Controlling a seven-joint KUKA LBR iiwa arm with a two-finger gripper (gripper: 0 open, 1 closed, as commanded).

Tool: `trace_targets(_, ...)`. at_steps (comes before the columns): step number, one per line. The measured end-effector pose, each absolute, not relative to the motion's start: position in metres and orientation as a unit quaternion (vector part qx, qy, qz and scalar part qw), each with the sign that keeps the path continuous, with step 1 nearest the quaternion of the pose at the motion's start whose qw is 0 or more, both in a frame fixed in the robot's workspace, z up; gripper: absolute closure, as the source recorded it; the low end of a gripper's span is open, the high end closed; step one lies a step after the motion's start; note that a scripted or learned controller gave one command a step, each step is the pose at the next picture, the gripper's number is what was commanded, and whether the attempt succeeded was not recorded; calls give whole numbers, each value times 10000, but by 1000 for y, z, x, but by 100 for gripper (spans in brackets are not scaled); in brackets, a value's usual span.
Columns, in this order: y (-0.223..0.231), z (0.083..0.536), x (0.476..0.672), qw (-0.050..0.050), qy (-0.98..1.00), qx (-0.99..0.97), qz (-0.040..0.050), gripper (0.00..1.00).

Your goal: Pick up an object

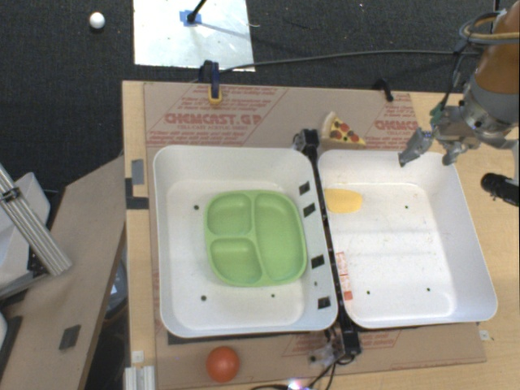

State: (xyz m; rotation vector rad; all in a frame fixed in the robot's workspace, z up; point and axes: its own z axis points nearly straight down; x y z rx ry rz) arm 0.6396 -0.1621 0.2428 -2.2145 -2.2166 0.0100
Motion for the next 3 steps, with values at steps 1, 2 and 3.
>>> trace_targets(1, -162, 251, 642, -7, -7083, -7059, -2, 0)
trace_targets(2, -166, 190, 643, 1, -7077, -7065, 4, 0)
trace_targets(3, -172, 145, 648, -1, -7075, -7067, 4, 0)
